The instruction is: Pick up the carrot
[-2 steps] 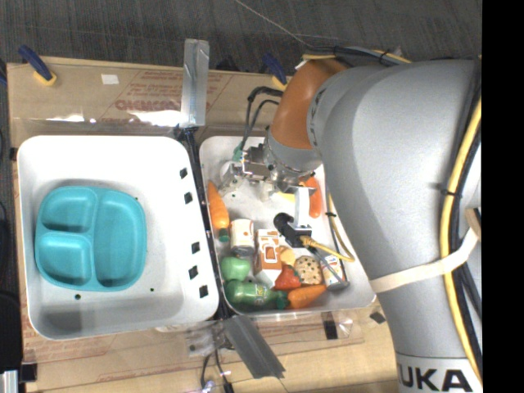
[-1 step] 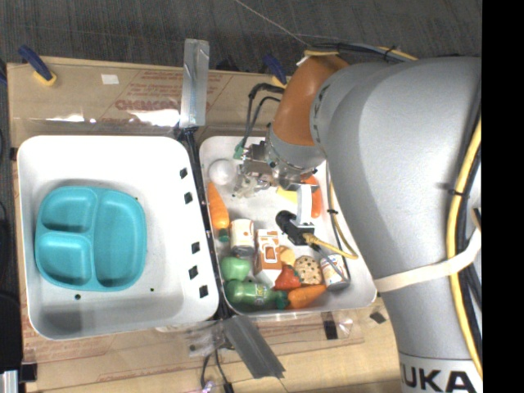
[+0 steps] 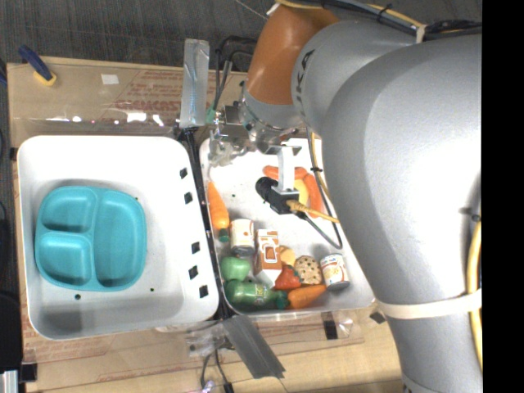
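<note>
In the right bin (image 3: 242,180) we see a crowd of small things, most of them packed into the end nearer the camera. These are a small can (image 3: 243,234), a little carton (image 3: 268,249), a round green piece (image 3: 237,267) and a long green piece (image 3: 255,294). With them lie a red piece (image 3: 286,278), a cookie (image 3: 306,267), a second can (image 3: 333,270) and another orange piece (image 3: 309,295), which rests along the near wall. Red and orange pieces (image 3: 304,183) lie further up the bin, partly hidden by the robot.

The left bin (image 3: 98,151) holds a teal divided plate (image 3: 90,237).

The grey arm (image 3: 377,137) covers the right side of the view, and its gripper (image 3: 223,142) hangs over the far left corner of the right bin. We cannot tell whether it is open or closed, and we see nothing held in it.

The carrot (image 3: 218,207) lies in the right bin, hard against the wall that divides the two bins. It is plain orange, slim and tapered.

Its long axis runs along that wall, from the far end of the bin towards the near end. The narrow tip points towards the gripper and lies below it in the view, with a gap between them. The thicker end points towards the crowded part of the bin. The small can sits just beside that thick end, and the round green piece is a little further on. Nothing lies on top of the carrot. The wall closes off its left side, while bare bin floor shows on its right along the upper half.
</note>
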Robot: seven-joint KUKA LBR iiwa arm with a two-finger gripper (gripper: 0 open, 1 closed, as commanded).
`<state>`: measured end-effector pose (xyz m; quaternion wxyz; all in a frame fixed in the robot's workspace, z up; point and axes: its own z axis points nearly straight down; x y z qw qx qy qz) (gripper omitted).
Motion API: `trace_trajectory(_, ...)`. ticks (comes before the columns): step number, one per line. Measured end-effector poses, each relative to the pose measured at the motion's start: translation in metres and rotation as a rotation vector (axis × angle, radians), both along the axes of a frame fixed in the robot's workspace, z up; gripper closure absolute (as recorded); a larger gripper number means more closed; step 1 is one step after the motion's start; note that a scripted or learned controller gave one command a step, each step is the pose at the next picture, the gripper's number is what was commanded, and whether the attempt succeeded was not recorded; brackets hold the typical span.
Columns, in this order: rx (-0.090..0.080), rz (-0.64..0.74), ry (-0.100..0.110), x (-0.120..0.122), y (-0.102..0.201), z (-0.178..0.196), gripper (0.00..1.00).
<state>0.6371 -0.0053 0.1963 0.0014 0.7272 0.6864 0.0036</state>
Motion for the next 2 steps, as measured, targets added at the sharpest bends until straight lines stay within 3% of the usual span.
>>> trace_trajectory(1, -0.005, 0.267, 0.004, 0.02, -0.018, 0.058, 1.0)
trace_trajectory(2, -0.002, 0.544, 0.011, 0.017, 0.058, -0.006, 1.0)
